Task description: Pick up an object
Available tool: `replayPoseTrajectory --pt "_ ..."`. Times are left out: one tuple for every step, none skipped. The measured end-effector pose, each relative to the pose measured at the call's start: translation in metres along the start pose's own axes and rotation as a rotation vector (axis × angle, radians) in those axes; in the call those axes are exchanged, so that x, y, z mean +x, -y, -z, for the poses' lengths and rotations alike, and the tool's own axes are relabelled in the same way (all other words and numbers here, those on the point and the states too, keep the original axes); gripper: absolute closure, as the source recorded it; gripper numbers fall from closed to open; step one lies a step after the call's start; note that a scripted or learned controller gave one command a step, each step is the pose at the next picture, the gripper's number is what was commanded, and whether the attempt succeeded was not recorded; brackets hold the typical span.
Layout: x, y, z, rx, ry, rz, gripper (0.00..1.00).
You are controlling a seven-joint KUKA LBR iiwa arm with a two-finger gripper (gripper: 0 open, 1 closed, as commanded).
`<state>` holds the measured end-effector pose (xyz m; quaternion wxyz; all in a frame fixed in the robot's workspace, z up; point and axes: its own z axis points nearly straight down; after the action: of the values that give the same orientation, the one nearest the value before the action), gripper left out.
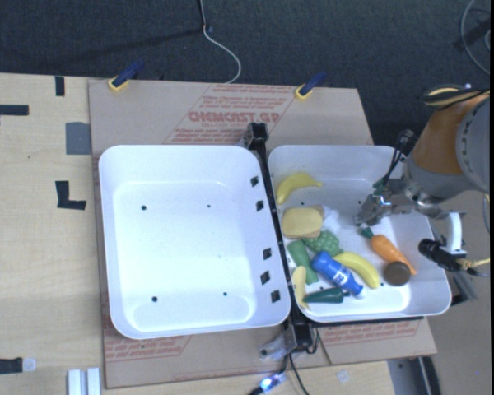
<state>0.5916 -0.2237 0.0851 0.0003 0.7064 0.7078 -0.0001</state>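
Gripper [370, 214] low in right bin [346, 156] — tips blurred beside carrot [389, 252].

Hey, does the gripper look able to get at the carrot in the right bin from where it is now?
Probably yes. The gripper hovers just above-left of the carrot, which lies alone near the right bin's right side, with nothing between them.

Gripper [370, 213]: finger state too small and dark to tell. Arm [453, 151]: cut off by the right edge. Green object [321, 243], left of and below the jaws: partly covered by the blue bottle [336, 271] and tan bun-like piece [302, 221]; identity unclear. Dark green item [321, 297], farther below-left: mostly hidden under the bottle. Bench [33, 220]: cut off at the left and bottom edges.
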Motion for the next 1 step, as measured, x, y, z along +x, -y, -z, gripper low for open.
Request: replayPoseTrajectory --pt "0.0249 -0.0809 0.0075 -0.006 0.001 0.005 1.0"
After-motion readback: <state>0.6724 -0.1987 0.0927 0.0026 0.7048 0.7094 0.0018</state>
